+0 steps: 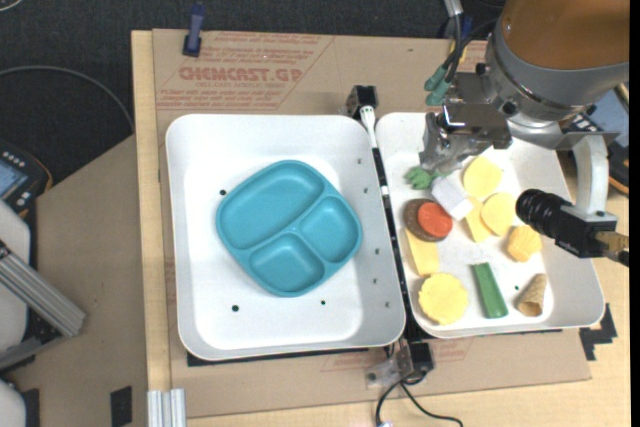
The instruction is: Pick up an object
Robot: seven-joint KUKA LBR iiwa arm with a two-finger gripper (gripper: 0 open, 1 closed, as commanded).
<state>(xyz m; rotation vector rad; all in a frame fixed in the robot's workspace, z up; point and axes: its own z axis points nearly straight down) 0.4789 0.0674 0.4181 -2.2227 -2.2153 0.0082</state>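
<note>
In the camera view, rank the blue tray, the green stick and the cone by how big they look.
1. Blue tray, by far the largest.
2. Green stick.
3. Cone, close to the stick in size, so that order is unsure.

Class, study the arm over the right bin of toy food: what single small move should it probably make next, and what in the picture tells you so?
Probably a short straight descent. The gripper sits low over the back left part of the right bin, just above a small green piece and a white block. Nothing visibly sits in it, so lowering onto the green piece seems the likeliest way to get a hold.
</note>
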